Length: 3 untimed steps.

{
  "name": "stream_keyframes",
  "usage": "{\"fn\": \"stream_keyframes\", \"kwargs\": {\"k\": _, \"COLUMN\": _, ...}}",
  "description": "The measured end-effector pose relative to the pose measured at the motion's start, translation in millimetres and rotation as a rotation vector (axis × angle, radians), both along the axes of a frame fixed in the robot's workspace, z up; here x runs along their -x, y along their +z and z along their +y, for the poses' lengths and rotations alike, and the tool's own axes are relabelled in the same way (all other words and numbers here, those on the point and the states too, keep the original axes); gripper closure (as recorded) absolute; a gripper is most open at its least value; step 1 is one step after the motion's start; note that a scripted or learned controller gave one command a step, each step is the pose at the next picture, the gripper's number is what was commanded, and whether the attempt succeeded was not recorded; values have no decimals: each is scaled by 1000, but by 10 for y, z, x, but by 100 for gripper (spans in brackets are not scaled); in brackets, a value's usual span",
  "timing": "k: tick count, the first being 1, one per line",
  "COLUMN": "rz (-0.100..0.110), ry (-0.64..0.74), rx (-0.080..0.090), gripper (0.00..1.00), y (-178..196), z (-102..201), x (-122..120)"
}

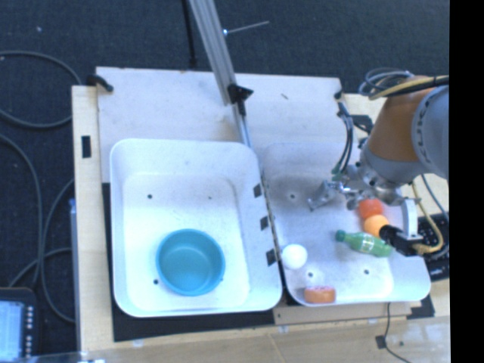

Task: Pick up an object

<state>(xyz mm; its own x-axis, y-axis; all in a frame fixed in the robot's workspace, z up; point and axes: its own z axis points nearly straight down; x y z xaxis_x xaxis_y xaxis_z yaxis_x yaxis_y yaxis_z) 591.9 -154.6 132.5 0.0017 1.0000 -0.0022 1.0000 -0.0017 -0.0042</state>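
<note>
Two shallow white bins are sitting side by side; your gripper is hovering in the right one, jaws unreadable. Nearby, a green plastic bottle is lying crowded against an orange ball, risking a glancing miss.

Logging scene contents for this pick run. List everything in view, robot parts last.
bins: 2, white, side by side on the bench
bowl: 1, blue, left bin, near its front
ball: 1, white, right bin, at its left wall
bottle: 1, green, lying on its side in the right bin
orange pieces: 2, orange, right bin, just above the bottle, under the arm
small block: 1, orange-red, front edge of the right bin
metal pole: 1, grey, slanting over the bench's back
cables: several, black, on the dark floor at left
arm: 1, grey with orange band, over the right bin
claw: 1, metal, over the right bin's bare middle
</note>
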Motion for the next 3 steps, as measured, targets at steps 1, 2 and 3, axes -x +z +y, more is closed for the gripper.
{"fn": "stream_keyframes", "kwargs": {"k": 1, "rz": 0, "ry": -6, "rx": 0, "gripper": 0, "y": -337, "z": -16, "x": 4}}
{"fn": "stream_keyframes", "kwargs": {"k": 2, "rz": -11, "ry": -11, "rx": 0, "gripper": 100, "y": -187, "z": -23, "x": -19}}
{"fn": "stream_keyframes", "kwargs": {"k": 3, "rz": -11, "ry": -6, "rx": -2, "gripper": 100, "y": 318, "z": -114, "x": -36}}
